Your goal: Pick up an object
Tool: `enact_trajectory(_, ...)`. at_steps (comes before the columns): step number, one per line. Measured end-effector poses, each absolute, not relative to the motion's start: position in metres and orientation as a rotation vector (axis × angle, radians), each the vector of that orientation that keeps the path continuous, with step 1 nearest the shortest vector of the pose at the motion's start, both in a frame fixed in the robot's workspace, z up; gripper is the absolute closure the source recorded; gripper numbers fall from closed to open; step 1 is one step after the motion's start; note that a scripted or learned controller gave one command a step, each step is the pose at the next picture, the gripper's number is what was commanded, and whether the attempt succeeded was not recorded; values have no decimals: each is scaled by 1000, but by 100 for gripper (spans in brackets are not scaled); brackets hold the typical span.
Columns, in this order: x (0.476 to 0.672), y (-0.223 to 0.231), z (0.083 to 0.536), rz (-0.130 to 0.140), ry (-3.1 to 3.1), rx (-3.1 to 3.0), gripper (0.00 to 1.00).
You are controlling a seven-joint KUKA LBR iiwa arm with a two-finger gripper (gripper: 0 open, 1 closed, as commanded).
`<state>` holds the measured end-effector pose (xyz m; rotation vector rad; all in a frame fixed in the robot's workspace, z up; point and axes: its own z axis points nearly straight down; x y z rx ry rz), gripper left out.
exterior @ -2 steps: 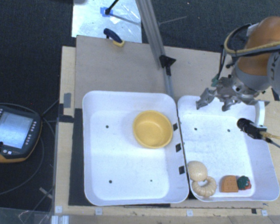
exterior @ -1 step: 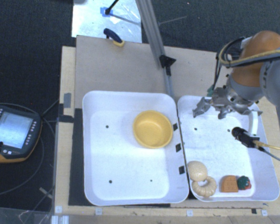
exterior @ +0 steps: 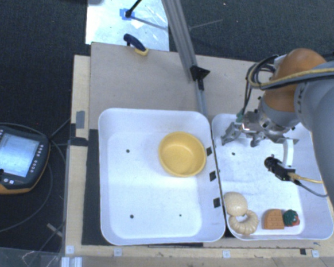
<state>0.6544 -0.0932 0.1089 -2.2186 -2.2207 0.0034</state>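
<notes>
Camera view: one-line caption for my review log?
Gripper above right bin, yellow bowl in left bin.

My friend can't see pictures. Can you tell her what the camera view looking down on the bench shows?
A grey robot arm reaches from the right, its gripper above the right white bin. That bin's near end holds a cream ring toy, a cream ball and an orange block. A yellow bowl sits in the left white bin.
</notes>
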Motion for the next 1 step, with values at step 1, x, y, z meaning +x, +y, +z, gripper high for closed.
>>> enact_trajectory(1, 654, -93, 90, 0, -2222, -2221, 0)
